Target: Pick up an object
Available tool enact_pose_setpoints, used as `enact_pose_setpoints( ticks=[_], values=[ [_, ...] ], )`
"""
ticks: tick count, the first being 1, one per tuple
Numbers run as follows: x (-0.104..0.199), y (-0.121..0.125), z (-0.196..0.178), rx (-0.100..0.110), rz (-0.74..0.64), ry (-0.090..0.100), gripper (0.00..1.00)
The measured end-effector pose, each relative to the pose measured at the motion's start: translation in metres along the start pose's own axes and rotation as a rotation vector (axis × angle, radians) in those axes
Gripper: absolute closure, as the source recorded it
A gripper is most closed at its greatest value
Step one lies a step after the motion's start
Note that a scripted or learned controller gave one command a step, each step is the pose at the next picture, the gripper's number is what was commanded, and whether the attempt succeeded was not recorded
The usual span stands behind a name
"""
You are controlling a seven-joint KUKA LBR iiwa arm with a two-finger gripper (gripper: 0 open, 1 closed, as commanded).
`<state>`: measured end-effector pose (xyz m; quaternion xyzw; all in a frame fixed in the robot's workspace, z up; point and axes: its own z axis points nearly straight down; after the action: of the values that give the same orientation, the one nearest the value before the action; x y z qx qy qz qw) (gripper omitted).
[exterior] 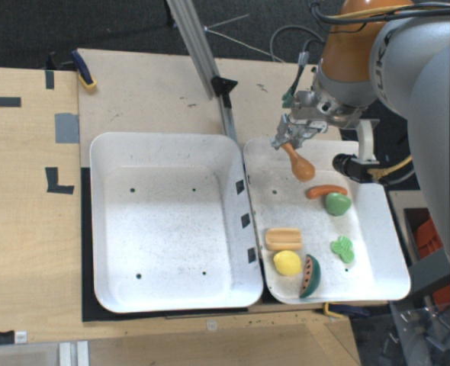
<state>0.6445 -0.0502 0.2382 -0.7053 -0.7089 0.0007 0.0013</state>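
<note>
Pale wooden surface (156, 90) carries two white bins; toys lie in the right bin (377, 280). At upper right of centre the gripper (290, 139) looks closed on the thin end of an orange drumstick (300, 164), which hangs tilted; lift straight and slowly, since the hold seems slight

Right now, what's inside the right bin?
In the right bin: a drumstick hanging from the gripper, carrot, green fruit, leafy piece, bun, lemon, watermelon slice.
</note>
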Motion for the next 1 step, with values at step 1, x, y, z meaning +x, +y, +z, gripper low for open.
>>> enact_pose_setpoints(
  ticks=[1],
  values=[
    [0.0580, 0.0070, -0.0062, -0.002, -0.002, 0.000, 1.00]
  ],
)
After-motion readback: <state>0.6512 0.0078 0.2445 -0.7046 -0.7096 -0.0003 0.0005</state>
